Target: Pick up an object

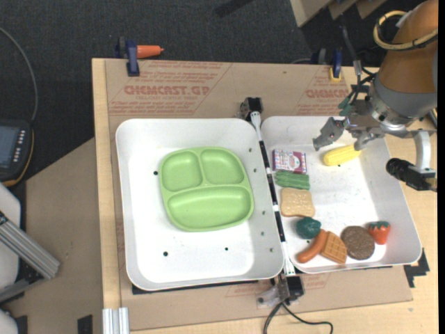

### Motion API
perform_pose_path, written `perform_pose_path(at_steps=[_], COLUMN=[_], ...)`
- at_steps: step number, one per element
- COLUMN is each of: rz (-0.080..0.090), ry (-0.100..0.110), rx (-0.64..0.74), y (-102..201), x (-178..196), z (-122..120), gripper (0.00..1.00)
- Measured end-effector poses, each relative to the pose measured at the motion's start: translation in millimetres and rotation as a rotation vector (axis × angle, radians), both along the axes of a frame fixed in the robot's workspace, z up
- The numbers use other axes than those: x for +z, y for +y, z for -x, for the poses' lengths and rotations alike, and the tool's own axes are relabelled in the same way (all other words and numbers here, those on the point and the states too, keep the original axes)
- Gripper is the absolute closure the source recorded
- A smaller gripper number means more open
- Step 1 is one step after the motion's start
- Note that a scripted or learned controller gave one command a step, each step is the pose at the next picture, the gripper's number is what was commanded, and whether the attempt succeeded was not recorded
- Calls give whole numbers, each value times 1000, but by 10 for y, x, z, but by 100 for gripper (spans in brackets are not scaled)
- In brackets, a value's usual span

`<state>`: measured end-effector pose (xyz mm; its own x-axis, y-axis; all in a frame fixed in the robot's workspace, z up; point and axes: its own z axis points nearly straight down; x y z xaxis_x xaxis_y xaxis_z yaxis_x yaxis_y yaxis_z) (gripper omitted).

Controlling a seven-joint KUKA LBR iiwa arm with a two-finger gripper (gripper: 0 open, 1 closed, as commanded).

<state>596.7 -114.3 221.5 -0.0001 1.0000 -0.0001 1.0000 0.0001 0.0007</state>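
Here, the biggest thing is the flat brown cardboard-covered bench (208,89), and on it stand two shallow white plastic bins side by side. The left white bin (139,242) holds a light green plastic plate with three compartments (206,188). The right white bin (396,214) holds small toy foods. The grey robot arm with an orange band (410,54) comes in from the right, and its upper part is cut off by the picture edge. Its two-finger gripper (342,136) hangs open over the far part of the right bin; a yellow toy corn cob (341,155) lies just beside the fingers, not between them. Along the near side lie a tan toast slice (297,202), a round brown patty (358,242), an orange waffle piece (334,248) and a small red tomato-like toy (379,232), hard to make out.
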Motion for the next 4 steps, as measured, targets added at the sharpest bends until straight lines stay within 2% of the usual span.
perform_pose_path(at_steps=[1,2,3,4], rz=[-1,5,7,19], ry=[9,-6,-10,-35], rx=[-4,-2,4,1], y=[-403,-1031,-551,-510], x=[-594,-919,-1168,-1228], z=[87,-525,-638,-457], gripper=[0,0,0,0])
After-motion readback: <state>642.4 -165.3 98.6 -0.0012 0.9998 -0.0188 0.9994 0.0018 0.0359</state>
